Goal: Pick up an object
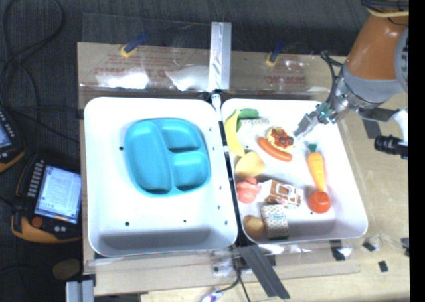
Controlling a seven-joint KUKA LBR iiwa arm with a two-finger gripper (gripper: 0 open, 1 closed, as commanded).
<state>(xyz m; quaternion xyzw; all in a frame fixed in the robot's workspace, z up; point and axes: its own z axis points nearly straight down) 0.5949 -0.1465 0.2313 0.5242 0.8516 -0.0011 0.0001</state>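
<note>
We see glossy white plastic bins (pixel 99 181), a smooth matt blue plastic tray (pixel 166 154), shiny plastic toy carrot (pixel 317 169), crinkled clear film (pixel 153 62) upper left.

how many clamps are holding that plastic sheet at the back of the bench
2: one blue-and-yellow clamp behind the left bin, and another behind the right bin. More may be hidden by the arm.

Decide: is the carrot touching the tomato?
Touching. The camera view shows the carrot tip meeting the tomato with no white bin floor between them.
</note>
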